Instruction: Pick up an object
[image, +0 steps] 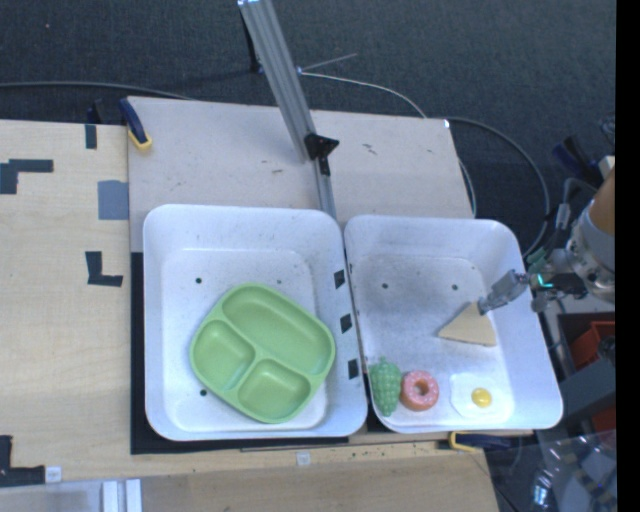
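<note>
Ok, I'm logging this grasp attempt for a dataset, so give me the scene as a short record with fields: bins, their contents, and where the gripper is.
left bin: light green three-compartment plastic plate
right bin: tan wedge-shaped piece; green bumpy toy; pink-frosted toy doughnut; white fried egg with yellow yolk
gripper: above the right bin's right side, at the wedge's upper edge
grasp: nothing visibly held
contact with wedge: cannot tell

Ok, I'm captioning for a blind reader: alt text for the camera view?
The pincer sits over the right bin, just above a tan wedge; a green toy, pink donut and fried egg lie along its front. The left bin holds a green divided plate.
</note>
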